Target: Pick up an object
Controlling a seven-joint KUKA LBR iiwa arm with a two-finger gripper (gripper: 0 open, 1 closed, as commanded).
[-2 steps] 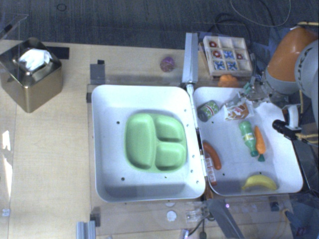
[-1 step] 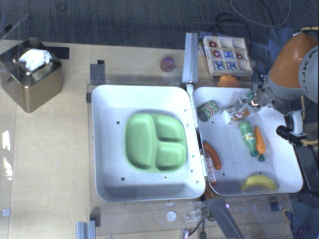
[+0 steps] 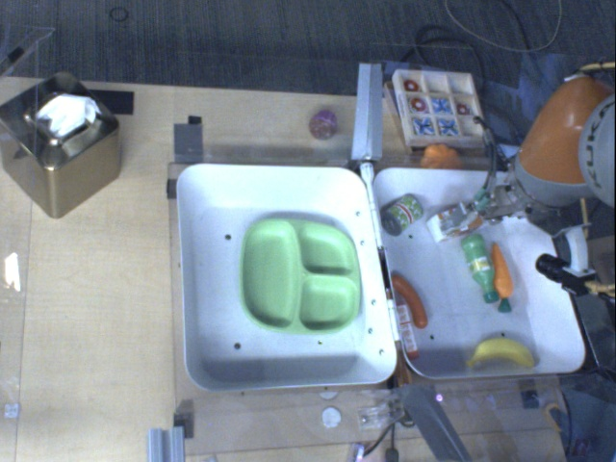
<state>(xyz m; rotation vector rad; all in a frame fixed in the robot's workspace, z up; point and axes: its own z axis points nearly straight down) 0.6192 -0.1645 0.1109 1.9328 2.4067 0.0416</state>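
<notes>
Lying in the right bin [image 3: 568, 349]: a green bottle [image 3: 475, 258]; jaws' opening unclear.

Robotics lab: bench [image 3: 87, 287] with white bins [image 3: 197, 287], loose cables [image 3: 500, 8].

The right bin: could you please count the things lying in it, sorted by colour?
Right bin by colour:
Green: 2, the can and the bottle
Orange: 1, the carrot
Red: 1, the sausage
Yellow: 1, the banana
Total: 5
</notes>
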